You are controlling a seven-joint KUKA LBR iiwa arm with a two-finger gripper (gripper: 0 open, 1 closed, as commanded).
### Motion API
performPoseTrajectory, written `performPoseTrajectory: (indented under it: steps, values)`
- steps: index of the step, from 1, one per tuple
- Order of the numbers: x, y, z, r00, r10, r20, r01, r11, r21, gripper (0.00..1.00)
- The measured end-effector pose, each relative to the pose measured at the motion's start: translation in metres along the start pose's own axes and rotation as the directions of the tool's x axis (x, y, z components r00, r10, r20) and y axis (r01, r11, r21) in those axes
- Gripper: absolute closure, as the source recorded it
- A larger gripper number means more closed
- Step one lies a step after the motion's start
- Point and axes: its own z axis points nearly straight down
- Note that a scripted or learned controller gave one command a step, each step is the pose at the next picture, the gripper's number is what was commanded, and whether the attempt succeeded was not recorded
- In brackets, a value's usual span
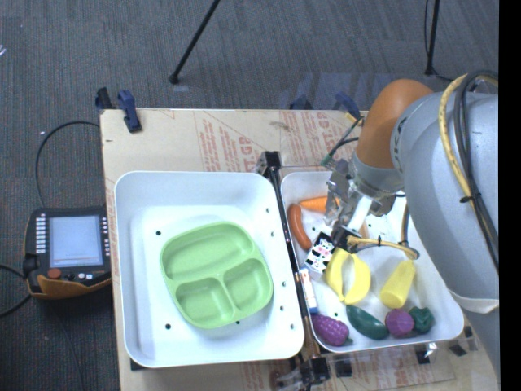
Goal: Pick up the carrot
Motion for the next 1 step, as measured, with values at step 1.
performPoseTrajectory:
  steps: [1]
  values:
    - [0.0004,-0.0003,0.0002,1.000,-0.001,0.000,0.001,1.000,0.000,0.00]
